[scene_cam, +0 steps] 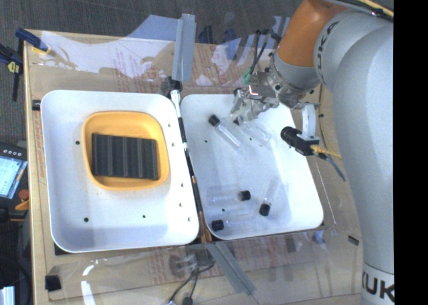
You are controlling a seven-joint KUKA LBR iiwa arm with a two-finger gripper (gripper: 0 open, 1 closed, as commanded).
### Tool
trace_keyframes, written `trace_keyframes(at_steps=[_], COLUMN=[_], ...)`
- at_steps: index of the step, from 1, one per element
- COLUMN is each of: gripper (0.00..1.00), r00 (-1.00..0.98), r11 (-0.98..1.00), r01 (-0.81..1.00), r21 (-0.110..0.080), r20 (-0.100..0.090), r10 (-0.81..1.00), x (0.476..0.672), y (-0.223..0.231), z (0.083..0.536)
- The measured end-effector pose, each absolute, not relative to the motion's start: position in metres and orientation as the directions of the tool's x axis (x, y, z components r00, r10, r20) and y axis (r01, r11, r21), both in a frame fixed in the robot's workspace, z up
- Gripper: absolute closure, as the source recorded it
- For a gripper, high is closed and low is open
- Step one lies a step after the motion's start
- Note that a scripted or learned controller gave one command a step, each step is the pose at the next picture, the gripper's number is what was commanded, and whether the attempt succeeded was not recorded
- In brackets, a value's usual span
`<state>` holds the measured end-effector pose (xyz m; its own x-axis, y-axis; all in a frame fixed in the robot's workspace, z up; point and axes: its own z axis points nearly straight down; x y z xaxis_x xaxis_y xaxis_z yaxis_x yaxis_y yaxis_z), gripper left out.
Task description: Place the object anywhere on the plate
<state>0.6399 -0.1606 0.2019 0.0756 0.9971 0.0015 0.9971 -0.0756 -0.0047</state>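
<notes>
The worktop [100, 267] carries two shallow white bins side by side. The left bin [60, 183] holds a yellow plate [124, 126] with a dark ribbed insert [126, 155] at its centre; nothing rests on the plate. The right bin [304, 190] holds several clear tube-like vials with black caps: one vial [224, 130] lies near the upper middle of the bin, just beside the end effector, and a group of vials [242, 207] lies toward the bin's near edge, well apart from the first. The end effector [246, 111] is positioned over the upper part of the right bin, with the orange band [304, 26] and the grey arm [361, 136] entering from the right of the view. Whether its fingers stand apart or together cannot be told from this angle, and no object can be confirmed between them. Clear material is visible around and just below the tool tip, but it cannot be determined whether that is a vial in contact or merely lying beneath. Assessment: the task appears to be at the picking stage at most. No object has reached the plate; a secure pick, the transfer across to the left bin and the release onto the plate all remain outstanding
</notes>
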Motion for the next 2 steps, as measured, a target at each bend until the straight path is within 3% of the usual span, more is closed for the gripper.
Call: trace_keyframes(at_steps=[1,2], gripper=[1.00,1.00], r00=[-0.173,-0.261], r11=[0.173,0.261], r01=[0.985,0.965], r21=[-0.005,-0.002], r20=[0.002,0.001], r10=[0.985,0.965], x=[0.608,0.633], y=[-0.159,-0.100], z=[0.174,0.229])
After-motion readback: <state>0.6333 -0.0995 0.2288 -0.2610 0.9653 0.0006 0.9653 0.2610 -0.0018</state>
